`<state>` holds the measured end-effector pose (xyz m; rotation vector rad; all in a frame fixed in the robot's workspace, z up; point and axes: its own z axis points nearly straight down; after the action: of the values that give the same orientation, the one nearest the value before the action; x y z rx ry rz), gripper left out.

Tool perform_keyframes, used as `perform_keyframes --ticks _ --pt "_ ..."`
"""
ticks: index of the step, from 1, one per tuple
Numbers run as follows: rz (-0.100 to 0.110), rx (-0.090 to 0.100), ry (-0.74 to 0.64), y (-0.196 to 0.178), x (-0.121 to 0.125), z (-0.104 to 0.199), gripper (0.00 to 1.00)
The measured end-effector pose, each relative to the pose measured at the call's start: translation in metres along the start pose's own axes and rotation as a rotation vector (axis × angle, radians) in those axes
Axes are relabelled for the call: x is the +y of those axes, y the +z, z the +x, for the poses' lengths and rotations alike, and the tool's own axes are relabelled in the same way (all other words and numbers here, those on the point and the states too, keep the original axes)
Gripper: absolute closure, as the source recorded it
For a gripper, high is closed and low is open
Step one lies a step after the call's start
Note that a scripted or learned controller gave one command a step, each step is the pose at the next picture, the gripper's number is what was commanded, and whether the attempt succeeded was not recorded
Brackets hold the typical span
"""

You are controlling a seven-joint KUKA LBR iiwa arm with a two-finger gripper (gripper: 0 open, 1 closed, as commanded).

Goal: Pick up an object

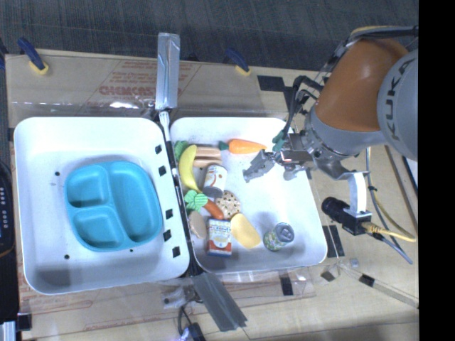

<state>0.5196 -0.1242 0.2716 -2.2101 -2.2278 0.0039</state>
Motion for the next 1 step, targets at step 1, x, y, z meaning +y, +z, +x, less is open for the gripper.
perform_keyframes --ticks 1 --pt "-0.015 -0.003 0.016 0.1711 0.0203 0.0047 0.00"
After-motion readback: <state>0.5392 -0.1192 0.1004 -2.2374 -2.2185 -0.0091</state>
